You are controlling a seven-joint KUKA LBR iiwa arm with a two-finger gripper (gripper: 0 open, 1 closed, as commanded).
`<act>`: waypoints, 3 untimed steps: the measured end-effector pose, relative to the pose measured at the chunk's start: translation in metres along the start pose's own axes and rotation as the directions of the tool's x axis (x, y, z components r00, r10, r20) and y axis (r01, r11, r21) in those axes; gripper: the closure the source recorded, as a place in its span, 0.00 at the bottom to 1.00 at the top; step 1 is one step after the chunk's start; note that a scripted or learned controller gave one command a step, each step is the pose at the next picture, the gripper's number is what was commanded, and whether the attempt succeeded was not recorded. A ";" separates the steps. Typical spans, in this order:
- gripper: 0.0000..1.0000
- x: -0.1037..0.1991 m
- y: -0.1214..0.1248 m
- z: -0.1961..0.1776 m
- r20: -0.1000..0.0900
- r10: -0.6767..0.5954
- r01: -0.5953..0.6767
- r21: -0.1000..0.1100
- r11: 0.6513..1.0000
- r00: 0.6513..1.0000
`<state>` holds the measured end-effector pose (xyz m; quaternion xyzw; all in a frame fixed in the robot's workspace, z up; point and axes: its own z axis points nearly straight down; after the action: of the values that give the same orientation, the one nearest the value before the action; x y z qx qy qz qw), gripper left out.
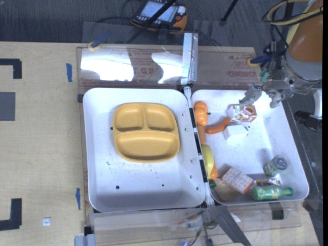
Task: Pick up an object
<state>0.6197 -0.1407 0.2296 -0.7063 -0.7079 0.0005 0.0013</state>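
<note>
We see gripper (262, 97) over right bin (287, 137), upper corner, fingers spread apart, nothing between them. Small red-white carton (242, 114) lies just below-left of it, apart from fingers. Orange carrot-like pieces (201, 114) near centre divider. Green bottle (270, 192) at bottom edge. Yellow divided plate (146, 131) fills left bin (97, 152).

glossy plastic yellow tray (146, 132), matt wooden bench (41, 137)
</note>
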 end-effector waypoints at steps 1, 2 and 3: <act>0.00 -0.007 0.051 0.116 0.010 -0.014 0.014 -0.030 0.999 1.000; 0.00 -0.018 0.031 0.122 0.007 0.049 -0.048 -0.049 0.998 0.999; 0.00 -0.040 0.007 0.122 0.009 0.076 -0.076 -0.051 0.996 0.997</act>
<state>0.6265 -0.1809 0.1075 -0.7326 -0.6802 -0.0134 -0.0201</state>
